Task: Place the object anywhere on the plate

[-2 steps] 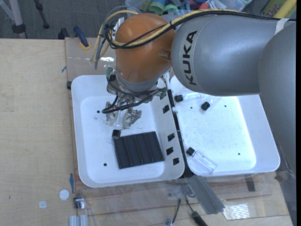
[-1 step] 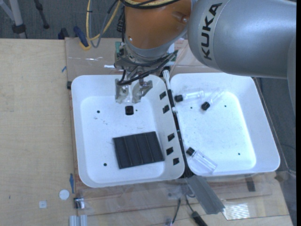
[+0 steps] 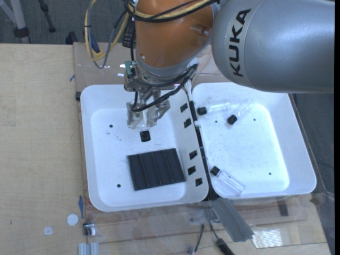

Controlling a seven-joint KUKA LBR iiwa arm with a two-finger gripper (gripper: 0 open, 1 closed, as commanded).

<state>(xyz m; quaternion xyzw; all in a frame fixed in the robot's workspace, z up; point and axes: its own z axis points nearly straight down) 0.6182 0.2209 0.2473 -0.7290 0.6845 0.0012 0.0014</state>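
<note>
my gripper [image 3: 144, 120] hangs over the left bin [image 3: 101, 121], near its back half. my fingers [image 3: 135, 118] stand a little apart, pointing down, with nothing between them. the small black object [image 3: 145, 136] lies on the bin floor just below my fingertips, apart from them. the plate [image 3: 156, 168], dark and ribbed, lies flat nearer the front of the same bin, a short way from the object and not touching it.
</note>
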